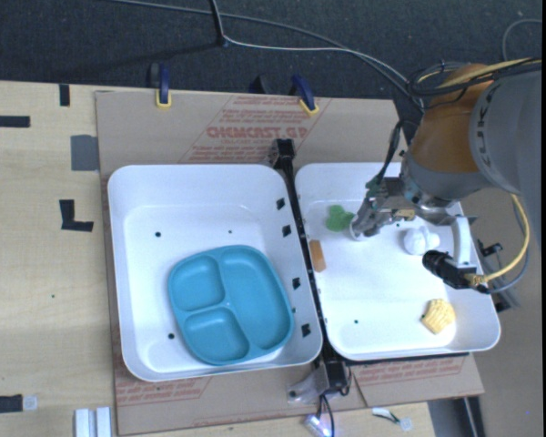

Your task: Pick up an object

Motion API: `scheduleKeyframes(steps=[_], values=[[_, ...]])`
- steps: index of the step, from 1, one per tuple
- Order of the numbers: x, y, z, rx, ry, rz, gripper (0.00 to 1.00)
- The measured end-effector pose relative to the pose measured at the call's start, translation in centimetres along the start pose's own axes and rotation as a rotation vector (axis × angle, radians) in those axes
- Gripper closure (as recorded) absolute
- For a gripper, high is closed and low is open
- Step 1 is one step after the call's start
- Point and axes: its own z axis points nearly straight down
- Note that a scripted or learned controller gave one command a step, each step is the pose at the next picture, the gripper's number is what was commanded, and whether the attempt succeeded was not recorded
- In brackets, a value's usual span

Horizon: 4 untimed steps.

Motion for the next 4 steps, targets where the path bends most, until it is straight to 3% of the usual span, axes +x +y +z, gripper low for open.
scheduleKeyframes(steps=[2, 4], values=[[0.7, -0.5, -12.3, 0.0, 0.0, 0.0, 1.0], [10.8, -2.8, -10.4, 0.005, 0.002, -0.004, 1.0]])
